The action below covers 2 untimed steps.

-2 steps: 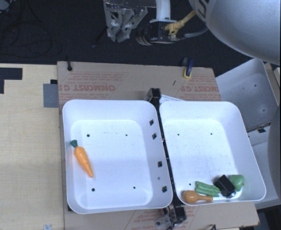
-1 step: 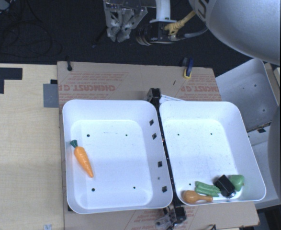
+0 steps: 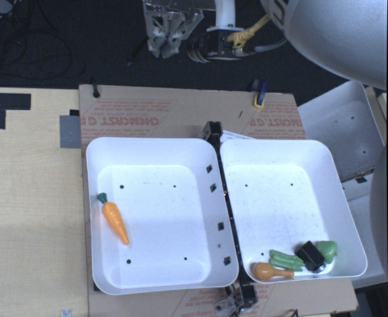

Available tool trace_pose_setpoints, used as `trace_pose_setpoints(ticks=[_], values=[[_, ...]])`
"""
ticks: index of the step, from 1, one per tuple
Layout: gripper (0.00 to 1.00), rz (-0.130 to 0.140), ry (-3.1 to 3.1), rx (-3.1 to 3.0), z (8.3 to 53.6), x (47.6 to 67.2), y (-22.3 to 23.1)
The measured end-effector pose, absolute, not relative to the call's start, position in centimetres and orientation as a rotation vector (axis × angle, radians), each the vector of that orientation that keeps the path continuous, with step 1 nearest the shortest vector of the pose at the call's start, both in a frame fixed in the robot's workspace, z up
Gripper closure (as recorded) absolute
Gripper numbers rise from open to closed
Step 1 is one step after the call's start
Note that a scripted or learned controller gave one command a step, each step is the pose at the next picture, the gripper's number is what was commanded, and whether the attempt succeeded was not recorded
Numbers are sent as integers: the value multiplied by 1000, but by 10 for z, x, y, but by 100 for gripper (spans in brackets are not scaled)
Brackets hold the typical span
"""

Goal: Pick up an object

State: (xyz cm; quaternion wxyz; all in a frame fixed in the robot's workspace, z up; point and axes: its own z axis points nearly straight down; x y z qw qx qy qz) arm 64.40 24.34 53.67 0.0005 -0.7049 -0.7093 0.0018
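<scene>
I see the pincer [image 3: 169,41] hanging above the table, gripping nothing, though I cannot tell its spread. A carrot [image 3: 115,221] lies in the left bin [image 3: 147,152].

Red print runs across the brown cardboard sheet [image 3: 180,114] lying under the two bins, and it stands upside down from this camera. To the left of the sheet's middle the letters appear to read "CHEMCREST", though they are faint and the spelling is uncertain. To the right of the middle a second strip of the same red print shows, too broken to read. More red marks peek out at the sheet's near edge, illegible. On the grey arm [image 3: 332,18] at the top, dark letters "UR" or similar show, cut off.
</scene>
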Motion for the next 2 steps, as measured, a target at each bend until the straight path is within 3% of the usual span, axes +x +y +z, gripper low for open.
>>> trace_pose_setpoints(ticks=[2], values=[[100,6,-2228,-2213,537,644,244]])
